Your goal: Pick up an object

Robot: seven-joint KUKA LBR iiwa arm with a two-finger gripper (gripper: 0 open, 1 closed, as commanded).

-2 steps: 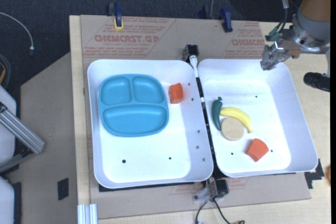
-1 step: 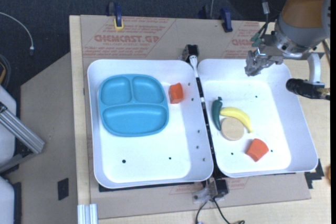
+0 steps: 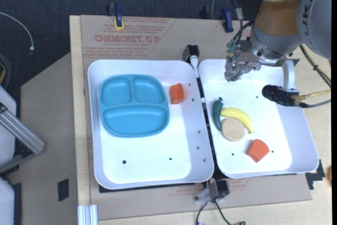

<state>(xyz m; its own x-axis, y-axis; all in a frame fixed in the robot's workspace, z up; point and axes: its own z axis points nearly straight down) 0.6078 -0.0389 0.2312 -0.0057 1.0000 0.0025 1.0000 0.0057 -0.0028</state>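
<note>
The arm [image 3: 295, 2] reached over the right bin [image 3: 295, 134], its gripper [image 3: 233, 72] hanging near the bin's back left corner; how far it stood open could not be told, and nothing showed in its grasp. The banana [image 3: 238, 116], green pepper [image 3: 217, 114], tan disc [image 3: 233, 129] and orange block [image 3: 258, 150] lay well in front of it, apart.

Pincer [image 3: 233, 76] above right bin [image 3: 295, 134], banana [image 3: 238, 116], orange block [image 3: 258, 150], blue tray [image 3: 134, 105] in left bin [image 3: 147, 166]
</note>
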